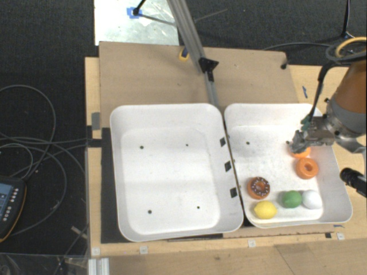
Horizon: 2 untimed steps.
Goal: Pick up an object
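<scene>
We saw the claw (299, 146) low in the right bin (269, 119), over a small orange piece (302, 152) at twelve o'clock from the orange ring (307, 168), its grip impossible to tell, and no writing legible.

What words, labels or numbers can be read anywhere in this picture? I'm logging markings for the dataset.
No text can be read.
Handheld controller at the left edge: its screen and buttons are too small and blurred to read.
Blue tape on the floor panel: no writing visible.
</scene>
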Available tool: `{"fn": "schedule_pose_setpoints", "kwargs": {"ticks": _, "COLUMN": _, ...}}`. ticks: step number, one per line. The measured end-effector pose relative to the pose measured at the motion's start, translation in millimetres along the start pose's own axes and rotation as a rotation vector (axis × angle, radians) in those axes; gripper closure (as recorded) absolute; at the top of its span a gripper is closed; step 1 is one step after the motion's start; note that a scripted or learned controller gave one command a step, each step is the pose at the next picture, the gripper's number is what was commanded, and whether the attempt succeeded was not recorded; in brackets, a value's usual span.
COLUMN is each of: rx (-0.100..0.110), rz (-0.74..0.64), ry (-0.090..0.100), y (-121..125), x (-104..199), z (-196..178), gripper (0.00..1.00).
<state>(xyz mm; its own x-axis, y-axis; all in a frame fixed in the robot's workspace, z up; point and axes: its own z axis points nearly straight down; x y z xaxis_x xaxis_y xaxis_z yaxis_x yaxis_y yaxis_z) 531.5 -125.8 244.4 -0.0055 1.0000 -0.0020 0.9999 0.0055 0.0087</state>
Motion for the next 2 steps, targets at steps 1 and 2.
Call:
{"fn": "schedule_pose_setpoints", "kwargs": {"ticks": 1, "rx": 0.004, "rz": -0.005, "ry": 0.003, "y": 28, "x": 49, "z": 4, "gripper": 1.0}}
{"fn": "schedule_pose_setpoints", "kwargs": {"ticks": 2, "rx": 0.005, "rz": -0.006, "ry": 0.004, "y": 54, "x": 102, "z": 1, "gripper": 1.0}}
